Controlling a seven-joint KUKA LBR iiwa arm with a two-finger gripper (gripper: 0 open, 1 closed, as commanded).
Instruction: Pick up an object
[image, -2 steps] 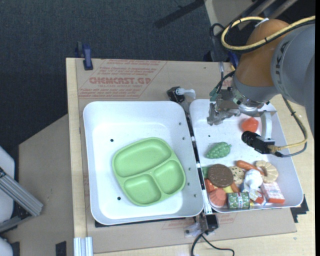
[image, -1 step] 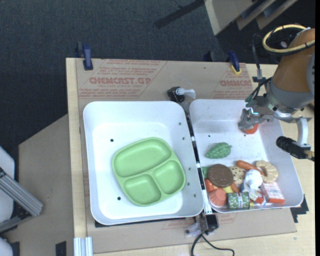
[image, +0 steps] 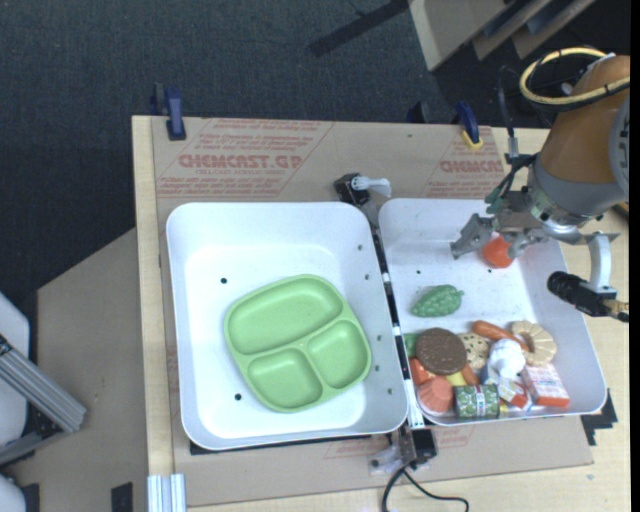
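From my seat I see the grey claw (image: 492, 240) hanging over the far part of the right shallow white bin (image: 430, 225), at the end of the grey arm with the orange band (image: 585, 140) that comes in from the right. A small round orange-red ball-like object (image: 499, 253) sits right at the claw's tips, between the two dark fingers or just under them. I cannot tell whether the fingers are clamped on it or merely straddling it, nor how wide they stand. The object looks smooth and glossy, roughly spherical, partly covered by the claw from above.

Nearer to me in that same bin lies a green leafy-looking piece (image: 438, 299), well apart from the claw. Along the bin's near edge is a heap of small toy foods (image: 490, 370): a brown round disc, orange and white bits, a green block.

The left shallow white bin (image: 200, 240) holds a pale green plastic plate with three compartments (image: 296, 342), lying flat. Both bins rest on the brown cardboard-covered counter (image: 250, 155).
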